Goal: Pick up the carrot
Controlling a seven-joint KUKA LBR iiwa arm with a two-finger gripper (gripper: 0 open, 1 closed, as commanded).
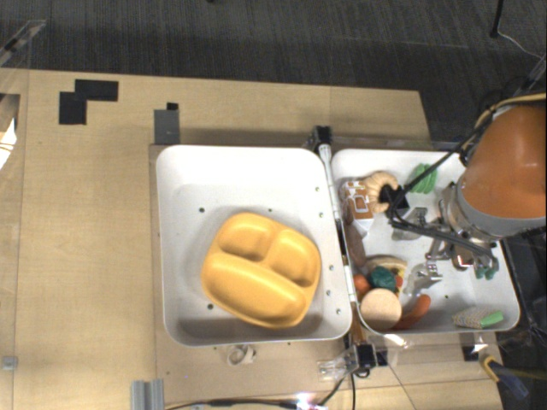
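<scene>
The carrot (417,307) is a small orange piece lying near the front wall of the right bin (504,293), touching a beige round object (380,307) on its left. My gripper (425,277) hangs just above and slightly behind the carrot, at the end of the grey arm with the orange band (511,165) that comes in from the right. Nothing shows as held in it. The arm's wrist hides part of the bin floor on the right.
The left bin (184,186) holds a large yellow bread-shaped object (261,267). In the right bin lie a tan and white toy (369,192), a green piece (420,178), a teal item (386,278), a small orange ball (361,285) and a pale green-tipped piece (479,319).
</scene>
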